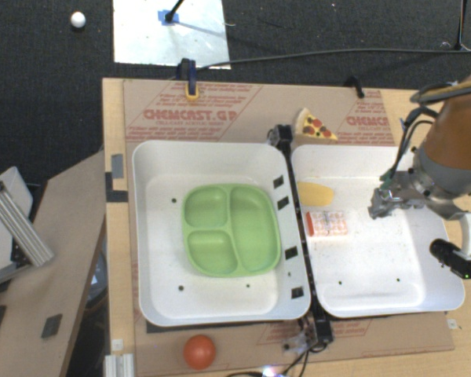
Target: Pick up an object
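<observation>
In the right bin [377, 297] a yellow flat piece [315, 194] lies near the left wall, and a small white pack with red print [327, 225] lies just below it. My gripper [381, 205] hovers over the right bin's upper middle, to the right of both items and apart from them. Nothing shows between its tips. The left bin [153, 210] holds a green divided tray [231, 229].
A pizza-slice toy [315, 126] rests on the board behind the bins. An orange ball [198, 351] sits on the board in front of the left bin. A white ball [78, 20] lies on the dark floor far back left. A black divider with clips runs between the bins.
</observation>
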Controlling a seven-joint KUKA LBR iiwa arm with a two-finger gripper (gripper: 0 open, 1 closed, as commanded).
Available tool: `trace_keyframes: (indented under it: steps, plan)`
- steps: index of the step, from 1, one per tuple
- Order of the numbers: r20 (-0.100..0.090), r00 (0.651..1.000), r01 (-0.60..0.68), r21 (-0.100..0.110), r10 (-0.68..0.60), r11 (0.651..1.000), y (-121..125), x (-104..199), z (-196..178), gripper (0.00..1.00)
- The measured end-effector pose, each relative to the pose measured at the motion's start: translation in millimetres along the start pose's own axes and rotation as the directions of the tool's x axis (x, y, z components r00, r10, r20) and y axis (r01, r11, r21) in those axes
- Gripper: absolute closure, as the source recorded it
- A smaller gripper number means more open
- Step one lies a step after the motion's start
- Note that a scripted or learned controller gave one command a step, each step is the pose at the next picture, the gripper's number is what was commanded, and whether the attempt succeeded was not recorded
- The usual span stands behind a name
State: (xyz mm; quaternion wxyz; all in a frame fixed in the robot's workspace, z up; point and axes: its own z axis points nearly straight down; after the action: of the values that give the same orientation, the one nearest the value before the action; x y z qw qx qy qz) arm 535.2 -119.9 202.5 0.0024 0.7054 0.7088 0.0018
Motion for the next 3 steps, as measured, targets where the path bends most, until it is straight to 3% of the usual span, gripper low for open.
trace_keyframes:
  steps: [1, 3]
  plan:
    - [0.000, 1.000, 0.000, 0.000, 0.000, 1.000, 1.8, -0.2, -38.0, 1.00]
    - [-0.003, 1.000, 0.005, 0.005, -0.005, 1.000, -18.5, 100.3, -21.2, 1.00]
